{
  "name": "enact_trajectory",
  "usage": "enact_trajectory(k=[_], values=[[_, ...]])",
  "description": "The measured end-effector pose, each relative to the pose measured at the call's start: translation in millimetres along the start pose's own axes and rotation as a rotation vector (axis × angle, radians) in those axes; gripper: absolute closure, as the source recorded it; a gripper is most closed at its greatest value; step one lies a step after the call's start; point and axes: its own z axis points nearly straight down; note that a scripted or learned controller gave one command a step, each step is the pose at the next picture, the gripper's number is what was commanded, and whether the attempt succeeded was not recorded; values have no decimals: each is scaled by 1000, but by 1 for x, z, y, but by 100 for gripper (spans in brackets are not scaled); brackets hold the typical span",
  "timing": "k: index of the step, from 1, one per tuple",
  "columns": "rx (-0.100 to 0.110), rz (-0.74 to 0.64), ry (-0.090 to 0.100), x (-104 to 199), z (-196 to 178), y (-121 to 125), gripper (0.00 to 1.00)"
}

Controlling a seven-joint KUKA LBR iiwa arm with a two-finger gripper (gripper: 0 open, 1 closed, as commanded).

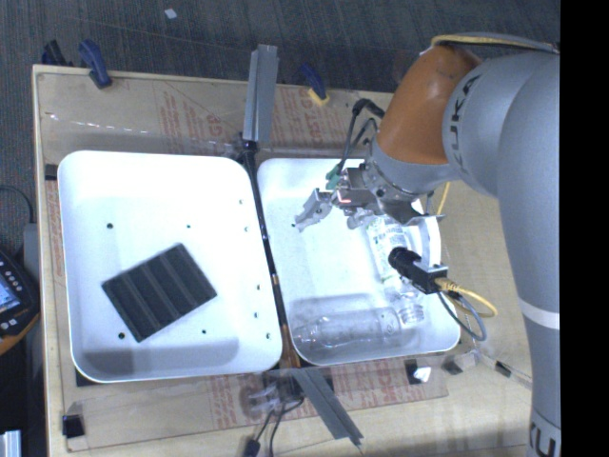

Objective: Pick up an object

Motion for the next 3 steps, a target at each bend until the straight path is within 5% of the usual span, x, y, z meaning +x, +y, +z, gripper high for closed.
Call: enact_trajectory(k=[1,2,3], values=[[-2,95,-1,-51,32,-30,0],[-6,-123,-3,-92,38,-18,0],[-5,58,-2,-93,8,-18,0]])
